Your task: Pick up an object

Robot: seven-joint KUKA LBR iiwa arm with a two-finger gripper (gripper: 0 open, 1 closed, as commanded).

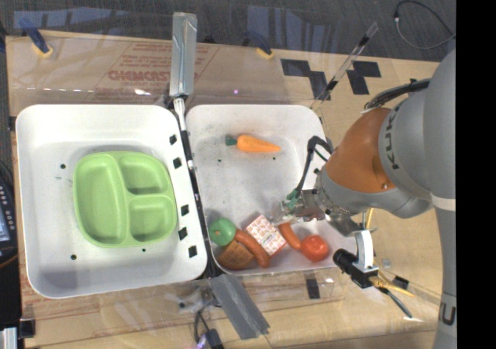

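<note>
Toward the near-right corner of the right-hand shallow white plastic bin (232,119), by the grey arm's wrist: a cluster of small toy foods.

Item 1. Orange-red curved plastic sausage or pepper with a rounded red end (304,243), touching the bin's near wall. Judged light, rigid, smooth and somewhat slippery; best taken across its narrow curved neck, not the bulbous red end.

Item 2. Small pink-and-white patterned box (266,234), just left of item 1. Probably light, flat-faced, easy to pinch across two opposite sides.

Item 3. Brown ridged toy, perhaps bread or a hot dog (242,253), left of the box, with a green ball-shaped toy (222,230) touching it.

Item 4. Orange plastic carrot with green top (256,145), well apart, toward the bin's far wall; tapered, likely to slide.

Tool (294,204): just above item 1; whether spread or closed cannot be told.

Left bin: green sectioned plastic tray (124,198).
</note>
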